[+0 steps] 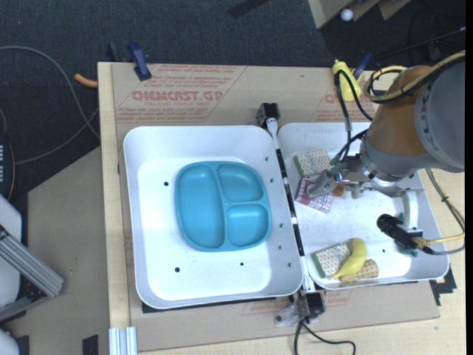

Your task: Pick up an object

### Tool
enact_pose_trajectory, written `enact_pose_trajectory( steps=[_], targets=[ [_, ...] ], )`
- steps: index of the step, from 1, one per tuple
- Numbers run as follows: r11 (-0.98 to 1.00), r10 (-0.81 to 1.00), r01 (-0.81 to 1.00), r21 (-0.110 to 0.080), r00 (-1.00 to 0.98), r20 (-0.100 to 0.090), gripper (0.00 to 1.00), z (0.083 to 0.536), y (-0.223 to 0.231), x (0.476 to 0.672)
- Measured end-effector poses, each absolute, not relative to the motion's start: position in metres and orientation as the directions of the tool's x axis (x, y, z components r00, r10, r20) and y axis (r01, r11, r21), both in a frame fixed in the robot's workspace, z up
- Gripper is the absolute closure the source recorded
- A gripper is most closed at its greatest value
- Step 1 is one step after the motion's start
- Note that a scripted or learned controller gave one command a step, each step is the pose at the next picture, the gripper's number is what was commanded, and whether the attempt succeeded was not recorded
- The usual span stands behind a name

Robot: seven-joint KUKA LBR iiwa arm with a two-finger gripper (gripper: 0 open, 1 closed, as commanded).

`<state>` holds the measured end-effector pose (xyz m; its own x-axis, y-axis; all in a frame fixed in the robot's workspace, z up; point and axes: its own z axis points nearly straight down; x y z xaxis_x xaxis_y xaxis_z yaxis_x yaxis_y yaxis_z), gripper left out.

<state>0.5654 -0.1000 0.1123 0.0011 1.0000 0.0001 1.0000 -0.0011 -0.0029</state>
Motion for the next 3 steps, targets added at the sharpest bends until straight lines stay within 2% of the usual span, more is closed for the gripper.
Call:
enact_pose_trajectory(
  steps=[1, 2, 3],
  targets=[
    [0.001, 1.000, 1.000, 0.001, -0.001, -0.001, 0.00, 0.0854, -0.1180, 0.6180],
    [0.003, 1.000, 1.000, 0.003, -0.003, -0.002, 1.00, 0.0951, -0.1176, 0.6183],
    [0.002, 1.000, 1.000, 0.002, -0.002, -0.002, 0.00, 0.0950, -0.1176, 0.6182]
  ],
)
